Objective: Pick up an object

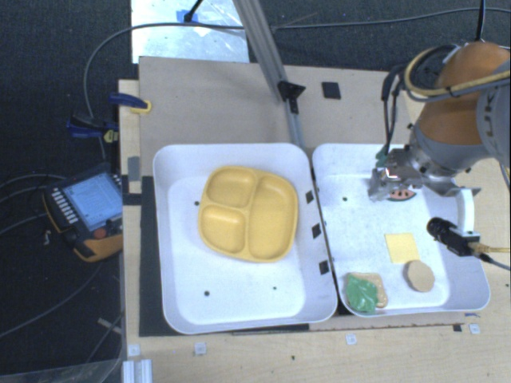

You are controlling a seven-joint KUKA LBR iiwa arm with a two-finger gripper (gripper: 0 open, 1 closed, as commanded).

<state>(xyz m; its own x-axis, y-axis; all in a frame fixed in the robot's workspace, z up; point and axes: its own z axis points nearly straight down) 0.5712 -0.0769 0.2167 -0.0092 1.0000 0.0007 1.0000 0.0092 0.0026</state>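
The tool hangs low at the back of the right bin, over a small brown thing; its grip can't be told. The yellow square lies just nearer the front.

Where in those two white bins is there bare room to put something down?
The left bin has bare floor along its near edge and left side, around the yellow divided plate. The right bin is open in its left half, between the centre divider and the yellow square. Its near-right corner is crowded: square, tan disc, green-topped piece. The end effector occupies the far part.
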